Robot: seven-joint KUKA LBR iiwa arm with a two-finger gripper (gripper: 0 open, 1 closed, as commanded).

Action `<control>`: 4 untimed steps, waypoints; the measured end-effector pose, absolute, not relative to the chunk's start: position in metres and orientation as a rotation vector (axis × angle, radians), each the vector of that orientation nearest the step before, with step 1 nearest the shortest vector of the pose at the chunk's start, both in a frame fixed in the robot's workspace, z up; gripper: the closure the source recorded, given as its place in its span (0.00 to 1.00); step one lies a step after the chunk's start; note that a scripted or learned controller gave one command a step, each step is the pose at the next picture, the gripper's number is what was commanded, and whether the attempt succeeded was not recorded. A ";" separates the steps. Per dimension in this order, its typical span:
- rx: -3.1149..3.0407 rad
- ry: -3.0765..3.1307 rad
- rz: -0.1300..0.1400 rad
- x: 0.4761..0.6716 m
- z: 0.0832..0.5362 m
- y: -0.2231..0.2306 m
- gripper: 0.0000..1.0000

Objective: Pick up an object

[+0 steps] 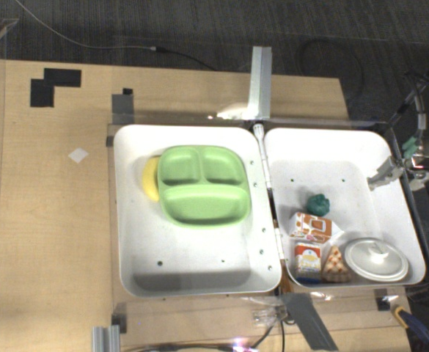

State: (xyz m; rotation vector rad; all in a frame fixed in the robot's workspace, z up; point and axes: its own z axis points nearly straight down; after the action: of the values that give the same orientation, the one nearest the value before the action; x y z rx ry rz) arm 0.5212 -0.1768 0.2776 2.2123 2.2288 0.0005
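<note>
your gripper (386, 173) sits at the right bin's (346, 149) far edge, grasp state i cannot tell, so watch it: the teal object (317, 204) crowds the snack boxes (313, 229) and could slip.

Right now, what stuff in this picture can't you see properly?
- Yellow thing: mostly hidden under the green divided plate in the left bin; can't tell what it is.
- Small cartons: print too small to read.
- Dark green lump: too small and blurry to name.
- Robot arm: cut off by the right edge at the right bin.
</note>
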 end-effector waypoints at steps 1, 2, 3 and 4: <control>2.177 2.265 0.000 0.564 0.182 -0.134 0.00; 1.836 2.540 0.008 0.571 0.088 -0.102 0.00; 2.029 2.391 0.006 0.624 0.087 -0.108 0.00; 2.176 2.256 0.009 0.572 0.088 -0.107 0.00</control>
State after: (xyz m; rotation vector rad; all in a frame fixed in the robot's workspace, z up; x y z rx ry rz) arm 0.5723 -0.1074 0.0879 2.1762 2.2560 0.0090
